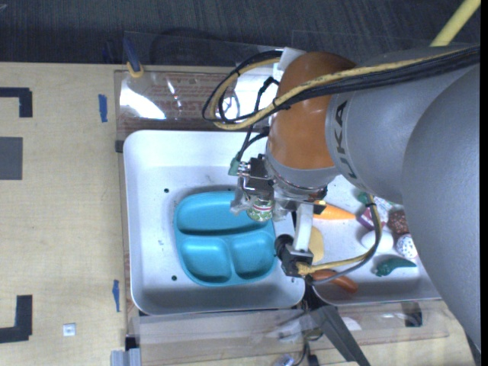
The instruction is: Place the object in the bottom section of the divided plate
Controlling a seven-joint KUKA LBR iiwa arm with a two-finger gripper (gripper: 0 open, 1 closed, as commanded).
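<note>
Plate (221, 239), blue and divided, lies in the left bin (145, 204). One large section fills its upper half in this view, and two smaller sections sit side by side along its lower half. Its long axis runs roughly up and down the picture.

What the task calls the object cannot be picked out with certainty. Small toy foods lie in the right bin (381, 288), partly hidden by the arm (396, 128): an orange carrot-like piece (335, 213), a purple piece (368, 216), a green piece (393, 265), a speckled one (404, 246), and a red-orange piece (341, 283) at the near rim. Something pale yellow (314, 242) shows just right of the wrist hardware.

The gripper (255, 204) hangs over the plate's upper right corner, at the edge of the large section. The bottom sections therefore lie below and slightly left of it in this view, near but not under it. Judging from that, a drop here would land in the wrong section or on the rim; the move should carry toward the picture's lower edge first.

The wrist and its metal fittings cover the tip, so I cannot tell how wide it stands, nor whether anything is held in it. A small greenish glint sits by the fittings, too unclear to name.
</note>
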